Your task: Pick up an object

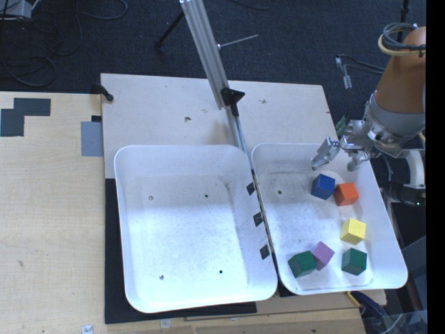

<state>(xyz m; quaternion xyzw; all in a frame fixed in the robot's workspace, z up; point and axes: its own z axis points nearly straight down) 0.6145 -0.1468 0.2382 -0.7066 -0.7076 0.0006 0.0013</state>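
Gripper (pixel 341 156) up at the right side of the frame, fingers spread wide, nothing between them. Just under it, in the right bin (pixel 292 165): blue block (pixel 322 186) touching orange block (pixel 345 194). Lower down: yellow block (pixel 353 230), purple block (pixel 322 254) touching one green block (pixel 302 264), another green block (pixel 354 261) near the bottom right. Left bin (pixel 139 256) beside it.

A broad orange band (pixel 402 82) is seen on the arm, with a grey ring (pixel 393 119) fitted below it at the wrist. A pale cable loop (pixel 393 39) is carried at the arm's far end. The gripper (pixel 341 156) is made of bare grey metal, with two slim, angular fingers (pixel 322 154).
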